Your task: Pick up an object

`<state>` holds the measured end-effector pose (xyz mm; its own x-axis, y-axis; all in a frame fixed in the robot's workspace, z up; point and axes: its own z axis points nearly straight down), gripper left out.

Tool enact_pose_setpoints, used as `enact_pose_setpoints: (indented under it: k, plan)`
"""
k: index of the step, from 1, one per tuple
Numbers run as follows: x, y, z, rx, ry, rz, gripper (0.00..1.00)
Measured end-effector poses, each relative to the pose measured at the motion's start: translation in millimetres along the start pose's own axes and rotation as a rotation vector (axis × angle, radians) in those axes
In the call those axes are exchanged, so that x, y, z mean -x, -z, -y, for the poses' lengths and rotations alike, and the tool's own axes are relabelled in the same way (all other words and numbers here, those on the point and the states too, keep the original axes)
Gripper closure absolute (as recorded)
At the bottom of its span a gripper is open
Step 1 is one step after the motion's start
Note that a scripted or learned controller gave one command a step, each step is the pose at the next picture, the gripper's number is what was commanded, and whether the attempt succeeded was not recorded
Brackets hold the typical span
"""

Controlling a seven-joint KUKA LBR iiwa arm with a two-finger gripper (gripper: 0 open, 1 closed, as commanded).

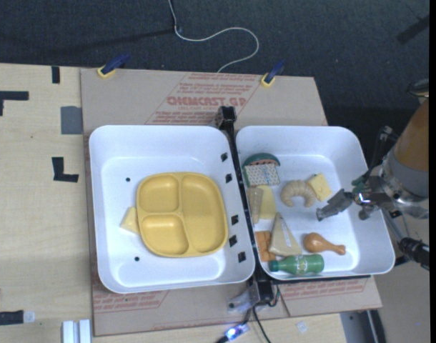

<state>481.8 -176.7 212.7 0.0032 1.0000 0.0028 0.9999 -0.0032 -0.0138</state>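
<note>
Two white bins point(107, 191), one yellow tray point(182, 214), one green bottle point(296, 265), one croissant point(297, 191), pincer point(335, 206) spread unclear

You'll see a cardboard sheet point(132, 98) lying flat on the wooden bench point(32, 249), with red lettering point(204, 100) printed near its far edge. Two yellow-and-blue clamps grip that far edge, one point(112, 66) at the sheet's left corner and one point(272, 72) towards its right. A white cable point(218, 38) loops over the dark floor point(332, 27) beyond the sheet. Left of the sheet, you'll find black tape marks point(9, 101) and a grey patch point(71, 118).
</note>
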Motion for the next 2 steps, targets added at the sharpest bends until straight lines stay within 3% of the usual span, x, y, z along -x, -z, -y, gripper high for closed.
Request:
enact_pose_setpoints:
  k: [1,2]
  plan:
    - [-0.1,5.6,-2.7,0.011,0.004,0.003,0.00]
    - [-3.4,-58.4,-5.1,0.005,0.004,0.001,0.00]
